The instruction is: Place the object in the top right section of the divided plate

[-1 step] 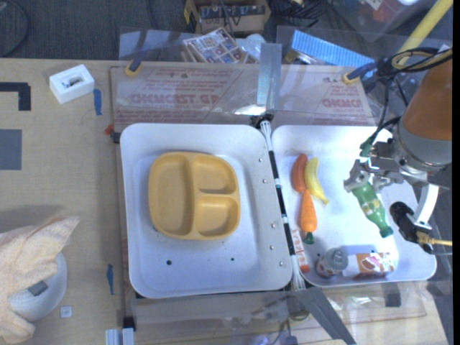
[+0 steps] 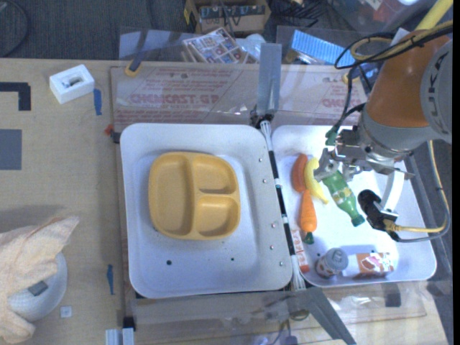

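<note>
pale wooden bench (image 2: 57, 164) – dark floor (image 2: 72, 16) behind, cardboard box (image 2: 223, 6) on it

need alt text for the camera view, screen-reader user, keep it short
A grey and orange robot arm reaches from the right over the right white bin, its pincer just above a green bottle beside a banana and two carrots. The left white bin holds a yellow divided plate with nothing in its sections.
</note>
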`<state>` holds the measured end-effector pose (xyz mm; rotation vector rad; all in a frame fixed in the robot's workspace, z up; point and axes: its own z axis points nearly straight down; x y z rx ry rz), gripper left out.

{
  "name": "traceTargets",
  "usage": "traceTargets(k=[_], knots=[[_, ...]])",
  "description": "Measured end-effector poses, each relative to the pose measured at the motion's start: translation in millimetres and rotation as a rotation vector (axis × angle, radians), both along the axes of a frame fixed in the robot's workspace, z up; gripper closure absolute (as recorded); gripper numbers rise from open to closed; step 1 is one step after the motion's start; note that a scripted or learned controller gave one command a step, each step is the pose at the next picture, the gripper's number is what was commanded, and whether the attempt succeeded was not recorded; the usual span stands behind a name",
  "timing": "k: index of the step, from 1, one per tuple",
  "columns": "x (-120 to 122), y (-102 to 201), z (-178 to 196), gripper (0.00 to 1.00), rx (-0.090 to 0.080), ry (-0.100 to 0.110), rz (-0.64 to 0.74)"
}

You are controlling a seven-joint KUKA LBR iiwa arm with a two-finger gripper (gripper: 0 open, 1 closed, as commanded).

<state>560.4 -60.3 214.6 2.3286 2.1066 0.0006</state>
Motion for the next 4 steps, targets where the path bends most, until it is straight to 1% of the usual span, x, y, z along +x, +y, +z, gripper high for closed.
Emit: traceTargets(k=[1,2,3,4], knots=[[20.2,84.0,24.8,1.00,-0.001,-0.002,0.359],[61.8,134.6,33.2,1.00,0.000,-0.001,0.317],[64.9,219.5,-8.4,1.00,0.000,0.003,0.363],[-4.2,254.7,13.3,1.00,0.000,0.003,0.408]])
